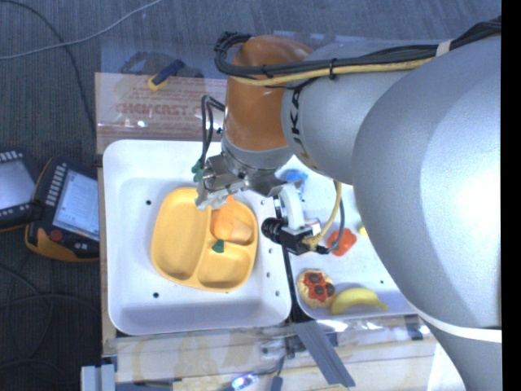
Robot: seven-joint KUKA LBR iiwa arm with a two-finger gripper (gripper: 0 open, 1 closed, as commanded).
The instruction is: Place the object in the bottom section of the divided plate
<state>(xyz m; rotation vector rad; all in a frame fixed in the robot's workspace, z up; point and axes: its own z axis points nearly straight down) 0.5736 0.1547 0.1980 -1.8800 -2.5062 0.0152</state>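
A yellow divided plate [183,243] lies in the left white bin [130,300]. An orange toy piece [234,222] with a small green tip [218,248] rests in the plate's right-hand part, between its upper right and lower right sections. My gripper [213,192] hangs just above the plate's top edge, right at the upper left of the orange piece. The arm's wrist, with its orange band [260,96], hides what lies behind the gripper.
The right bin [391,304] holds a yellow banana [358,300], a round red-topped toy [316,286], a small red-orange piece [344,241] and a blue and white item [293,177]. A pendant [69,210] lies left of the bench. The big grey arm covers the right side.
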